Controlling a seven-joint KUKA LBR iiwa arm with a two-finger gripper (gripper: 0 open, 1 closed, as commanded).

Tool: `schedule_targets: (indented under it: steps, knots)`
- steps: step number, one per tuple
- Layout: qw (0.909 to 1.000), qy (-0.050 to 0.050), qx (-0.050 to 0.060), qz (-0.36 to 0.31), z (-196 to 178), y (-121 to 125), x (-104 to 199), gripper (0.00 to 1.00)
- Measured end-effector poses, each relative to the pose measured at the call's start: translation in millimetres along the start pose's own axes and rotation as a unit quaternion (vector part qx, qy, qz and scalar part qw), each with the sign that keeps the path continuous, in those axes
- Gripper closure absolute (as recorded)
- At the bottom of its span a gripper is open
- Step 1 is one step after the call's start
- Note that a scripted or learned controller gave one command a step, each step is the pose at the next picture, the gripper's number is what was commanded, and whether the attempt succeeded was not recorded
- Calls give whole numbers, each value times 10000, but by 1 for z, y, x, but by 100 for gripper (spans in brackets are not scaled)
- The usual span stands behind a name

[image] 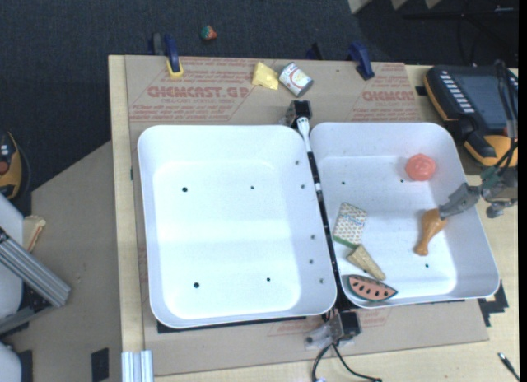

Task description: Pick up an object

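Note:
The right bin (387, 146) holds several small toys. A pink round one (421, 167) lies near its far right corner. An orange drumstick-shaped piece (427, 232) lies by the right wall. A patterned square (352, 222), a tan wedge (366, 263) and a watermelon slice (370, 289) sit along the bin's left and front side. My gripper (458, 202) reaches in over the right wall, its grey tip right at the drumstick's upper end. Whether it touches the piece is unclear.
The left bin (165, 150) stands beside the right one. Behind the bins on the board lie a yellow chunk (265, 76) and a small white box (296, 80), with blue clamps (173, 57) at the back edge. A black-and-yellow handset (469, 100) rests at the right.

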State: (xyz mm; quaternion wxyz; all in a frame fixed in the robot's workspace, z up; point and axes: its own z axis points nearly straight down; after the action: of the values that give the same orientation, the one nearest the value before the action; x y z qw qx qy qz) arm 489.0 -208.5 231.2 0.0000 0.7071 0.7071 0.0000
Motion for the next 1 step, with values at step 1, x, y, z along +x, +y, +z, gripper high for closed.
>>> schedule_targets:
  steps: [1]
  knots:
    - [10000,-10,-16,-5,-11,1,0,100]
